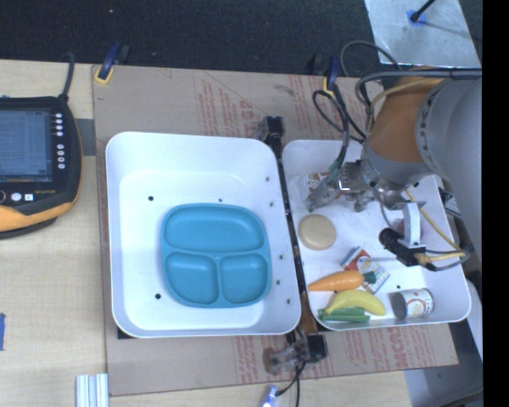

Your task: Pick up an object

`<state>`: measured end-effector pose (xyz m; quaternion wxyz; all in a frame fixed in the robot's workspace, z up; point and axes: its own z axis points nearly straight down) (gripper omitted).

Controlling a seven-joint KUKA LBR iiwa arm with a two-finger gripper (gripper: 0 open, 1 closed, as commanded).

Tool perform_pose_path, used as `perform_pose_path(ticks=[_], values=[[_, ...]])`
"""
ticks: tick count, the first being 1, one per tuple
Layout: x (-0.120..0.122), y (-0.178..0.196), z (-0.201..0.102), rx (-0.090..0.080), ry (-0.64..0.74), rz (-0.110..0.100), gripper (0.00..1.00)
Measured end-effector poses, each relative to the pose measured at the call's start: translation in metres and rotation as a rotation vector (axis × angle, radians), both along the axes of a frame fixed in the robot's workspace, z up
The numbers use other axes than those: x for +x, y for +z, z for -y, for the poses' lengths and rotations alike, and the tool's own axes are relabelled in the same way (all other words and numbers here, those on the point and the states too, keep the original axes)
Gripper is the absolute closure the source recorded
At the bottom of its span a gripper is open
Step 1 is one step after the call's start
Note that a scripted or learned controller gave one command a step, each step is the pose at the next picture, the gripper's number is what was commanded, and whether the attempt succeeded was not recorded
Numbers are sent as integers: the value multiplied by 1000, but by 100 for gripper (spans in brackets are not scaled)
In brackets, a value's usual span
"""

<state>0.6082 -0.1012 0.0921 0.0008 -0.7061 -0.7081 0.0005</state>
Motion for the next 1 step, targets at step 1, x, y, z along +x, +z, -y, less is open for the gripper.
perform_pose_path(ticks=[1], values=[[42, -1, 18, 11, 9, -40, 0]])
